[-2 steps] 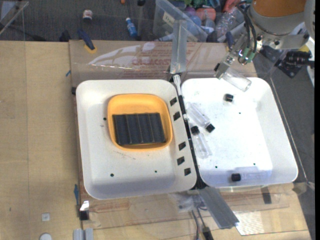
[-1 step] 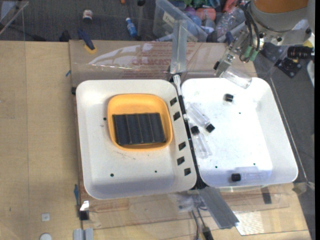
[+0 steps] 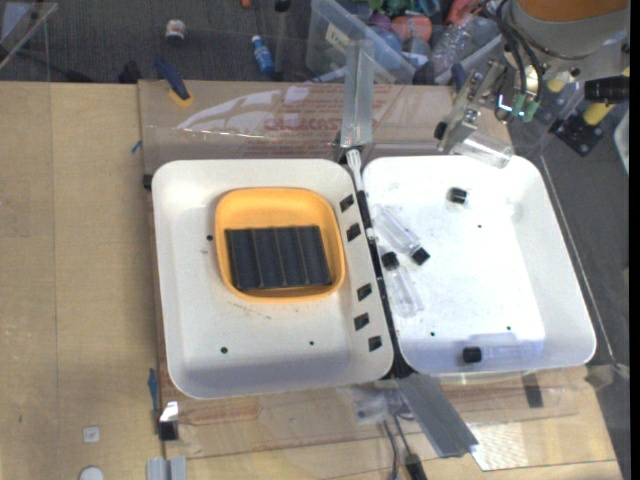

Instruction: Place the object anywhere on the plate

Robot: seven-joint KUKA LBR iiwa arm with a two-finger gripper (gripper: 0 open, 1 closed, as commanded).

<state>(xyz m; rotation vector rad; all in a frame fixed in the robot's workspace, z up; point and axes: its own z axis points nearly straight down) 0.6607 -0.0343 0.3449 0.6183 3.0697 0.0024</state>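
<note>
A dark grey ribbed rectangular block [image 3: 278,258] lies flat on the orange plate [image 3: 278,204], filling most of its lower half. The plate sits in the middle of the left white bin [image 3: 190,348]. My gripper [image 3: 462,120] hangs over the far edge of the right bin [image 3: 540,308], well away from the plate and block, beneath the orange-banded wrist at the top right. Nothing from the bins shows in it.
In the right bin lie clear plastic pieces [image 3: 398,236] near the divider and small black bits [image 3: 457,196], [image 3: 419,256]. A clear tote of colourful items [image 3: 400,8] stands behind the bins. Black clips [image 3: 362,292] line the divider.
</note>
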